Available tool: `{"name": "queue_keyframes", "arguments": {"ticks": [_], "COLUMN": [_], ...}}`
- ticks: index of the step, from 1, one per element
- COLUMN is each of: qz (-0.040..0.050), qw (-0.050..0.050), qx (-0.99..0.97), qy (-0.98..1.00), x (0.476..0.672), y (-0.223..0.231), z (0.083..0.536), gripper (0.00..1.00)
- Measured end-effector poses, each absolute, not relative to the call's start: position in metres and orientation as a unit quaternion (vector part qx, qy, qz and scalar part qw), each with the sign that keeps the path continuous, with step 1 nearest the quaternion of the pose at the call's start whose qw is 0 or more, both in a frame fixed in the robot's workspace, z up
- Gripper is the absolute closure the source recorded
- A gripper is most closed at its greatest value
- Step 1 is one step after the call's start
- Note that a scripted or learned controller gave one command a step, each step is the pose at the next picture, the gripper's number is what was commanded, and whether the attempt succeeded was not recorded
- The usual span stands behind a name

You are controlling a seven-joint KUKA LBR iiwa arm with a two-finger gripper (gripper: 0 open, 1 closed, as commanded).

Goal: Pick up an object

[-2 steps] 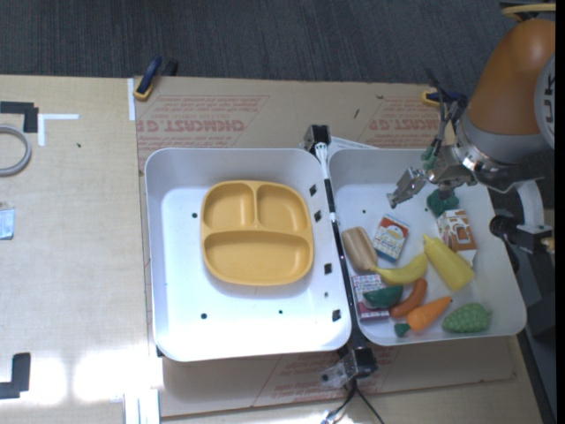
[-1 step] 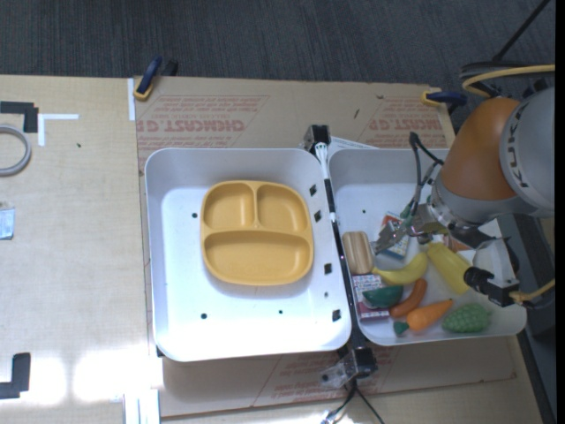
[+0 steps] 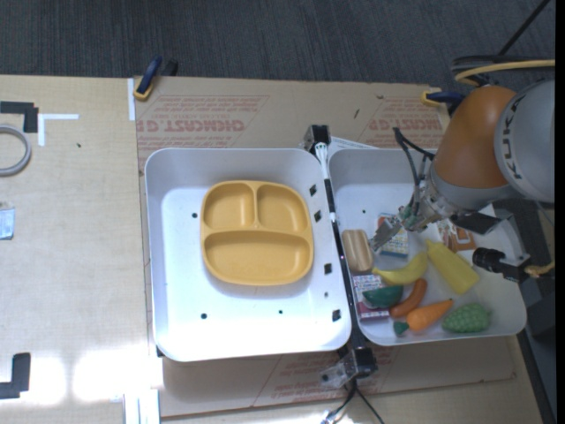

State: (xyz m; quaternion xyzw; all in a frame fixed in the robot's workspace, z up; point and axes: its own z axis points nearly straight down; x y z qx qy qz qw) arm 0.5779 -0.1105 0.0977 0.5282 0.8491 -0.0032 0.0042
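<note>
The tool (image 3: 393,230) hangs low over the right bin (image 3: 371,170), its state impossible to tell, with the banana (image 3: 402,272) lying just below it in view, long axis running left to right.

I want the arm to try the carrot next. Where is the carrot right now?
The carrot lies in the right bin, near its front edge in the camera view, between the green bumpy toy on its right and the banana behind it.

Beside my bench's bins, the flat brown cardboard sheet (image 3: 203,113) carries red print, upside down; I read "GIGACZT GR"; remaining lettering too blurred.
</note>
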Motion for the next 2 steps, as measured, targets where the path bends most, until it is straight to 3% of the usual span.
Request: {"name": "queue_keyframes", "arguments": {"ticks": [1, 2], "qz": [0.0003, 0.0002], "qw": [0.003, 0.001], "qx": [0.528, 0.600], "qy": [0.849, 0.800], "x": [0.579, 0.583], "y": [-0.106, -0.061], "z": [0.107, 0.205], "gripper": [1.00, 1.00]}}
